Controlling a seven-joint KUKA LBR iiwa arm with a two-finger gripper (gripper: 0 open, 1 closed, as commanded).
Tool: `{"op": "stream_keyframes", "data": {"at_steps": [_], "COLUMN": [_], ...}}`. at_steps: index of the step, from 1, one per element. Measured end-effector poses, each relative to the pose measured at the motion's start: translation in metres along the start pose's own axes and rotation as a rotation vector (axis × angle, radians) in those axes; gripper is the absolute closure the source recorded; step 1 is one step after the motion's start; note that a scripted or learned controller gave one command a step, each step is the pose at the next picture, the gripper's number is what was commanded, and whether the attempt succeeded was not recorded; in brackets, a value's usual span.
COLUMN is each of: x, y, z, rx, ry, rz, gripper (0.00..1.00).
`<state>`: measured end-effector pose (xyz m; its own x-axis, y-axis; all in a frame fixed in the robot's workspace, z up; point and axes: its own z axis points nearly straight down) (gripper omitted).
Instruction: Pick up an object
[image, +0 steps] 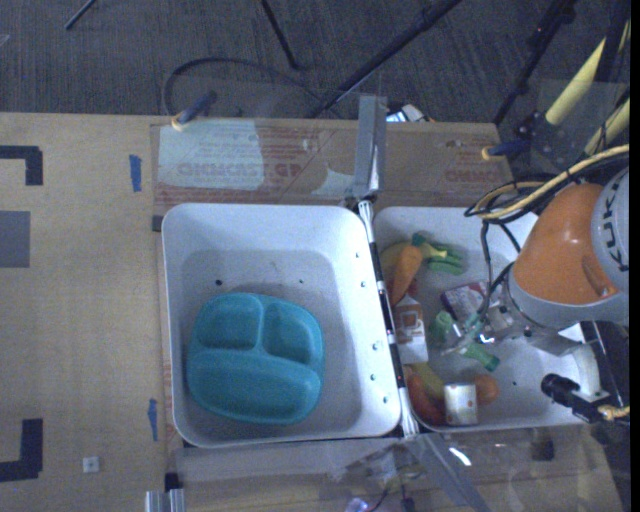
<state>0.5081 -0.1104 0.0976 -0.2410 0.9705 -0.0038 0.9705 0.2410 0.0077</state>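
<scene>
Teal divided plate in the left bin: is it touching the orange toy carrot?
Apart. The camera view shows the teal divided plate in the left white bin and the orange toy carrot across the bin walls.

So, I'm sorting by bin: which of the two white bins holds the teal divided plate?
The left bin holds the teal divided plate; the right bin holds small toy foods, with the arm reaching in.

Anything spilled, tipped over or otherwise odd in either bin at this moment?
Nothing stands out. The teal divided plate lies flat in the left bin. The right bin holds a loose jumble of small items, including a toy carrot by the dividing wall, all inside its rim. The end effector hangs over that pile.
</scene>
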Motion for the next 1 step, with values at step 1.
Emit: {"op": "stream_keyframes", "data": {"at_steps": [1], "x": [0.0903], "y": [0.0398], "z": [-0.0868], "rx": [0.008], "ry": [0.004], "rz": [0.052], "gripper": [1.0]}}
